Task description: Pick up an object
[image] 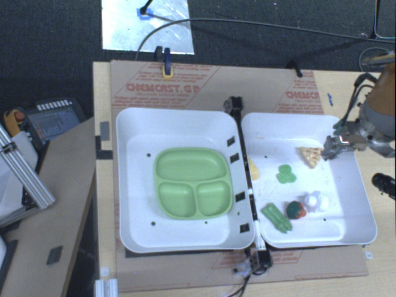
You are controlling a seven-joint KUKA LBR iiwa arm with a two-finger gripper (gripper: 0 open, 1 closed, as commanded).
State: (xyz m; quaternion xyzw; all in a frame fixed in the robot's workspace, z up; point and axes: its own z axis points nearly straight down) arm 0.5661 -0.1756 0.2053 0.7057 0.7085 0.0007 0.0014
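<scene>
Two white bins (133, 166) side by side. One green divided tray (190, 182), far left of the gripper (332, 146). Six small items nearby: tan wedge (311, 156), green piece (286, 174), yellow bit (253, 169), green stick (276, 218), red-green ball (296, 210), white lump (315, 201).

Grey arm (378, 113), orange band, metallic pincer (334, 146), thin cables.

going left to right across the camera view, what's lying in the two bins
green divided plate → yellow piece by the divider → long green item → small green piece → red-and-green item → tan wedge, white item
</scene>
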